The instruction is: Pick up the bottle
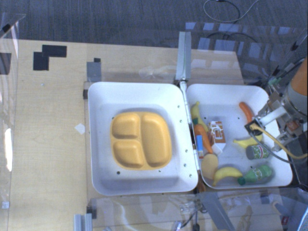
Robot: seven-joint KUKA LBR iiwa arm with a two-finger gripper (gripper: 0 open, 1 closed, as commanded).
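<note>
the green bottle (256, 174) lies in the right bin (226, 91), at its front corner, not yet picked. the gripper (290, 128) hovers near it over the bin's right edge; whether it is released or clenched i cannot tell.

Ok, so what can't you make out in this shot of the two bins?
All in the camera view:
- Green bottle: label print too small to read.
- Small box: its print is blurred.
- Blue item: narrow, close beside the carrot, too small to identify.
- Arm: cut off by the right edge.
</note>
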